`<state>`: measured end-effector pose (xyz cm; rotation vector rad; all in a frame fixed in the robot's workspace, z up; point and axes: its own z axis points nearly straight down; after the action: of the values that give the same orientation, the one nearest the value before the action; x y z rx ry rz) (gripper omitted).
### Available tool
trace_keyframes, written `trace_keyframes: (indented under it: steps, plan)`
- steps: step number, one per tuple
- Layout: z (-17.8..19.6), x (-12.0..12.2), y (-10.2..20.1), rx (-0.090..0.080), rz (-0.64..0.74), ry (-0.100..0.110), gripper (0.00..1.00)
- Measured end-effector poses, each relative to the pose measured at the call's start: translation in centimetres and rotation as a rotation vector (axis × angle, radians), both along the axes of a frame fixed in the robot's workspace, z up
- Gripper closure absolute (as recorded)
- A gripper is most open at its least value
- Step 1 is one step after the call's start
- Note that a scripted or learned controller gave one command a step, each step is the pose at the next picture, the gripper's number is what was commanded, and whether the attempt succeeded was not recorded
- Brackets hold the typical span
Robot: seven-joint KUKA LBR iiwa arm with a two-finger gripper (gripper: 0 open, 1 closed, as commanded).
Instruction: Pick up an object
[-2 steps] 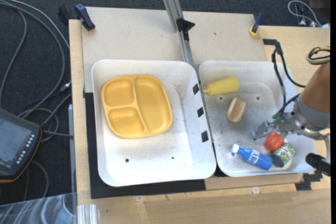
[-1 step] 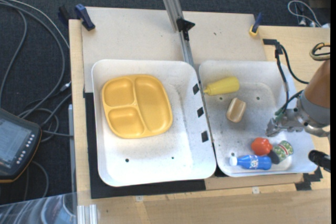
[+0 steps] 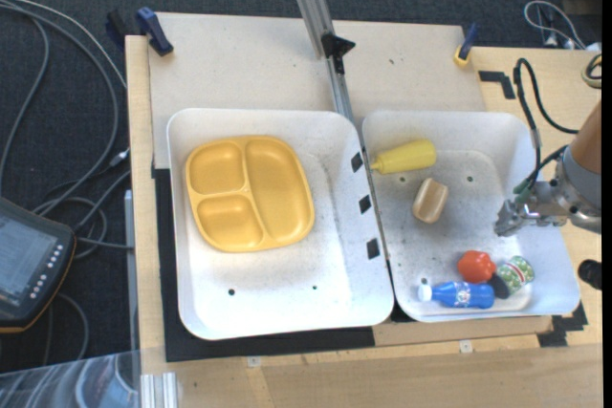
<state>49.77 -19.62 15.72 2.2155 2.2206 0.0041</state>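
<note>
Pincer sits low inside the right bin, near its right wall, tips pointing left; can't tell from this angle how it is set, nothing seen between the tips. Nearest candidate, judged: red ball, just below and slightly left of the pincer, apart from it. Round, so no long axis to match. Green-white ball is just right of the red ball, blue bottle just below it, lying left-right along the bin's front wall. Tan cylinder is up-left of the red ball, yellow bottle beyond that. Crowding on two sides could foul the closing.
</note>
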Motion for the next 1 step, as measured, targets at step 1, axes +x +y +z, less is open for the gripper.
trace_keyframes:
  steps: [1]
  plan:
    - [4.79, -0.04, 0.81, 0.0, 0.0, -0.001, 1.0]
